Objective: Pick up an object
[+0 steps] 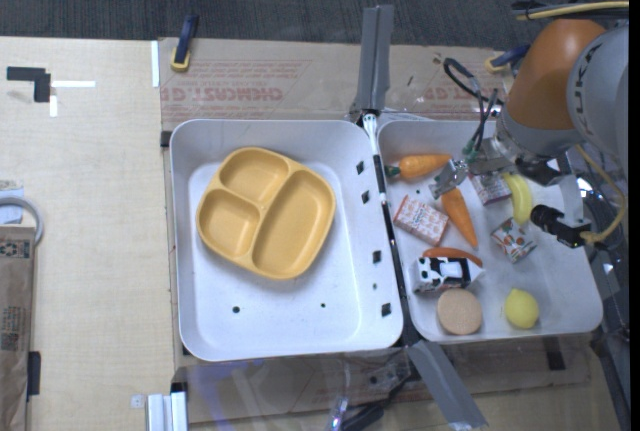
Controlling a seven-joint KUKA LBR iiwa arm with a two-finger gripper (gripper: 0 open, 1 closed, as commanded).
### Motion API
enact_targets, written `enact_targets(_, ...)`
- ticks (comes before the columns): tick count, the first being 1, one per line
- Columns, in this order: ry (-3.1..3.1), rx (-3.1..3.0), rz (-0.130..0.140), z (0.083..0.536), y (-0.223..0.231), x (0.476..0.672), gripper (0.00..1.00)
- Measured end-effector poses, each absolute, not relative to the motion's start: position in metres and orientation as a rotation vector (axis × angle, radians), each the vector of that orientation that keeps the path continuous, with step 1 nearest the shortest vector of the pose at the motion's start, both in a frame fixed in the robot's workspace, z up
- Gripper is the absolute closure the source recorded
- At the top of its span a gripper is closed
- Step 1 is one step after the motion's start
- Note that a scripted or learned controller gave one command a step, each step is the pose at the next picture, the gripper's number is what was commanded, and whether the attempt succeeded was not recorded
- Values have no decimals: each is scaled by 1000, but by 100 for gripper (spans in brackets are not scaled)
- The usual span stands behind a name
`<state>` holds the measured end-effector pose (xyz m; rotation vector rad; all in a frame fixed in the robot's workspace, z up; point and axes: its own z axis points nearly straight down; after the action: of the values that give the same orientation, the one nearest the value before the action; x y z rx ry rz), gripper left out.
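Note:
My gripper hangs low in the upper part of the right bin, under the grey and orange arm. It sits between a lying carrot on its left and a slanted carrot just below it. A small white and red carton lies right beside it, half under the wrist. Nothing is visibly held.
The right bin also holds a pink box, a black and white cow toy, a tan round cookie, a lemon, a banana and another carton. A yellow divided plate lies in the left bin.

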<state>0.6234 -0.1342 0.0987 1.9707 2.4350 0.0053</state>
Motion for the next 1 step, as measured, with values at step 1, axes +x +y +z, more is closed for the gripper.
enact_targets(1,2426,1975,11,98,-122,588,0)
